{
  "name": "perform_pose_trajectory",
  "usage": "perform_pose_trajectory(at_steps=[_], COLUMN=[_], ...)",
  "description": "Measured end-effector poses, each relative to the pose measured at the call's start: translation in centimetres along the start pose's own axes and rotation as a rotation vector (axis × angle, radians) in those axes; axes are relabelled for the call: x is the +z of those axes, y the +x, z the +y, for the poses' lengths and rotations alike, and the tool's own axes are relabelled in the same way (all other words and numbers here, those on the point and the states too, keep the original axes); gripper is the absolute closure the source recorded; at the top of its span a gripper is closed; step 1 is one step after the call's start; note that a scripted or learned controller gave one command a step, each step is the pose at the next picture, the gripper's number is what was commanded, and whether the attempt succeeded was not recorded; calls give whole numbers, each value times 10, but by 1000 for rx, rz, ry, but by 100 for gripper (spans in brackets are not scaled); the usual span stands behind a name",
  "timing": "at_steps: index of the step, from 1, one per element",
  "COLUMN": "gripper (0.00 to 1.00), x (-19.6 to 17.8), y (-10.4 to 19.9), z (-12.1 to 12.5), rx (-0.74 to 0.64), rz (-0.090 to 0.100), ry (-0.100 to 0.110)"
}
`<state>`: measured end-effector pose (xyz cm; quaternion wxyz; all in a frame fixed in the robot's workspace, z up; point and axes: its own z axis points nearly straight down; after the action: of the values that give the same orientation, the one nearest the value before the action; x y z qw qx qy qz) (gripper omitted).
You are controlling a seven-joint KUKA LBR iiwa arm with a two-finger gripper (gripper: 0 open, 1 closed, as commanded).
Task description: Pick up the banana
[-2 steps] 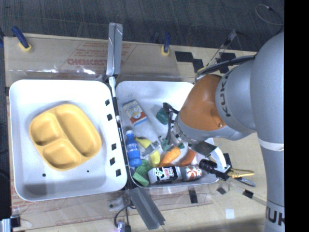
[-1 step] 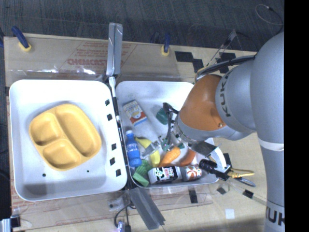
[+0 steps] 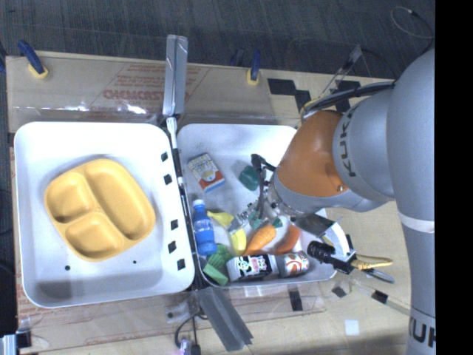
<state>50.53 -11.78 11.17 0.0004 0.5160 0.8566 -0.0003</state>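
Note:
The banana (image 3: pixel 228 226) is a yellow, bent shape in the right bin (image 3: pixel 222 140), low in its left half, between a blue bottle (image 3: pixel 203 228) and an orange carrot (image 3: pixel 260 237). My gripper (image 3: pixel 253 213) comes down from the orange-banded wrist directly over the banana's right end and the carrot's tip. The wrist hides whatever lies beneath it, and nothing shows as held.
The right bin also holds a small printed box (image 3: pixel 205 172), a teal object (image 3: pixel 250 174), a green piece (image 3: pixel 216 263) and two labelled cans (image 3: pixel 255 266) along the front wall. In the left bin (image 3: pixel 29 272) lies a yellow divided tray (image 3: pixel 100 207).

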Motion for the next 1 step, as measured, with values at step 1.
perform_pose_trajectory(at_steps=[1], gripper=[100], x=[-102], y=[61], z=[48], rx=[131], rz=[2], ry=[0])
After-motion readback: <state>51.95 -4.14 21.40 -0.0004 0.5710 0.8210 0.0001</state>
